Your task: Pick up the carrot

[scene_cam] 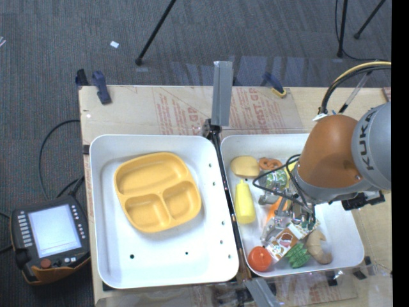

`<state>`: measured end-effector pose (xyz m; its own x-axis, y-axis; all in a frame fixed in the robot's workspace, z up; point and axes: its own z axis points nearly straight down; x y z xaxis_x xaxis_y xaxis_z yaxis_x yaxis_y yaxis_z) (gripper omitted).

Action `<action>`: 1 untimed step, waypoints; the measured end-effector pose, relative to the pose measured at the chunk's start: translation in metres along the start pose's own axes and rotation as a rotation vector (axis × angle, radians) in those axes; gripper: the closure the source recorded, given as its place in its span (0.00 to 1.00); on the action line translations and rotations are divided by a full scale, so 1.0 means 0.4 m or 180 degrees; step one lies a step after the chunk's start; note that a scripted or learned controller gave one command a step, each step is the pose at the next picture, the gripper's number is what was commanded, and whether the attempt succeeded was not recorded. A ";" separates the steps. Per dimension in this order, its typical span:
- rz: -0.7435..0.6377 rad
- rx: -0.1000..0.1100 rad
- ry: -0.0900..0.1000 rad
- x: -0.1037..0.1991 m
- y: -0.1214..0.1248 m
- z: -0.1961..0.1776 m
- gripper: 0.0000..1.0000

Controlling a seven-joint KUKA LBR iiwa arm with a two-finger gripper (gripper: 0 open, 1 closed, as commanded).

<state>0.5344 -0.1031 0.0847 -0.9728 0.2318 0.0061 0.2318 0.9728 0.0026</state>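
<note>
The carrot (276,208) is a thin orange piece lying at a slant near the middle of the right bin (348,235). Part of it is covered by the gripper's metal parts. My gripper (279,220) hangs under the orange wrist band (329,155), low over the pile of toy food and right on top of the carrot. I cannot make out whether anything is held.
Around the carrot lie a yellow corn cob (245,202), a tan bun (245,166), a red pretzel shape (269,164), a red tomato (261,258), a green piece (297,256) and a potato (317,244). The left bin (102,235) holds a yellow divided plate (158,191).
</note>
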 end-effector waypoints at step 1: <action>-0.0014 0.0001 -0.0016 -0.005 0.002 -0.029 1.00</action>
<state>0.5365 -0.1028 0.0965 -0.9738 0.2276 0.0011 0.2276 0.9737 0.0023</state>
